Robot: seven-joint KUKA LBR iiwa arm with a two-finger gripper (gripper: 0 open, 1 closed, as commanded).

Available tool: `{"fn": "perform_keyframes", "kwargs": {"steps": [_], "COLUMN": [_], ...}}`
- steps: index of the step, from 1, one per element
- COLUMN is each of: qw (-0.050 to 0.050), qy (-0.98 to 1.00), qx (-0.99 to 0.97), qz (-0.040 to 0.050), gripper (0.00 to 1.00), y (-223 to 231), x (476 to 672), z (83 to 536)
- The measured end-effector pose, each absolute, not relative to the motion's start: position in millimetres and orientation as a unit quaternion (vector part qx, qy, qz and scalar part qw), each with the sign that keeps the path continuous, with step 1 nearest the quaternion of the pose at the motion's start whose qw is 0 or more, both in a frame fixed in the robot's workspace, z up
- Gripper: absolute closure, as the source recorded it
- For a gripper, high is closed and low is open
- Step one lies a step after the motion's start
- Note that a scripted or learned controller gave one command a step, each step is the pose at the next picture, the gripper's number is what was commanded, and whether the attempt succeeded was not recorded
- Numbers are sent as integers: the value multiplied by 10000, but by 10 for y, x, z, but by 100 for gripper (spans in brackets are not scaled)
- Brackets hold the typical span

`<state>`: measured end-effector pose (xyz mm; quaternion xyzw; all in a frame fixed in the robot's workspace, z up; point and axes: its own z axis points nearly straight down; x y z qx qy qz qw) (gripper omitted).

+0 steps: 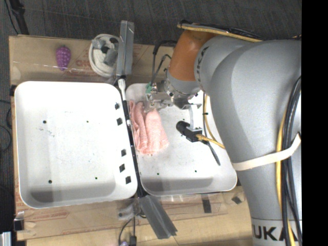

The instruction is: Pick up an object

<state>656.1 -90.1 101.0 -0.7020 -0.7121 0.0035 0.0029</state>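
A pink folded cloth (147,129) lies in the right bin (177,181), along its left wall. My gripper (154,98) is low over the cloth's far end, at the bin's back left corner. The wrist and arm cover most of the bin's right side.
The left bin (66,137) sits beside the right one, with a dark divider rail between them. Behind the bins, on the bench, are a purple grape-like toy (63,57) and a coil of white rope (104,54).
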Motion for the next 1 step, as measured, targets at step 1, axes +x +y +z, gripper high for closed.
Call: {"fn": "perform_keyframes", "kwargs": {"steps": [1], "qw": [-1], "qy": [-8033], "qx": [-5956], "qz": [5], "gripper": [100], "y": [-879], "x": [6570], "z": [1924]}}
